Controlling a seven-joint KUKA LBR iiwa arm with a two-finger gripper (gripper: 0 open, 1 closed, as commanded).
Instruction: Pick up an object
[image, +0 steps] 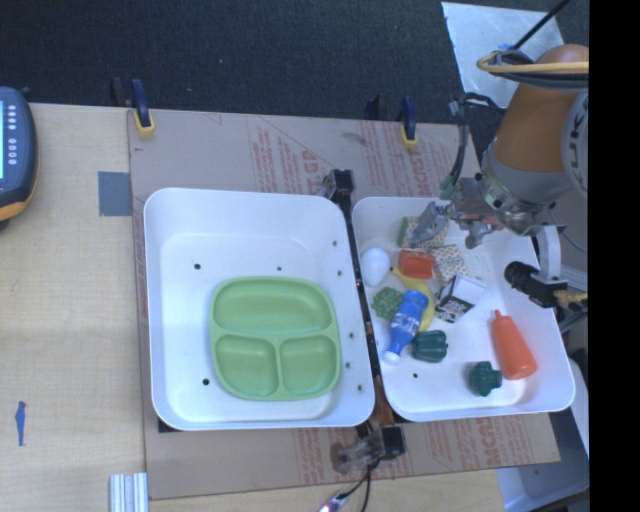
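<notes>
The gripper (447, 218) hung over the back of the right bin (556, 400), just above a heap of toys: a white egg (375, 266), a blue bottle (404, 322), an orange bottle (512, 345) and a green pepper (430, 346).

The grey arm's two-finger gripper (437, 222) hangs over the far end of the right white bin (545, 400), just above a patterned packet (450, 262). Below lie a white egg (375, 265), a blue bottle (404, 322), an orange bottle (512, 345) and a green pepper (430, 346). A green divided plate (275, 338) sits in the left white bin (175, 300).
</notes>
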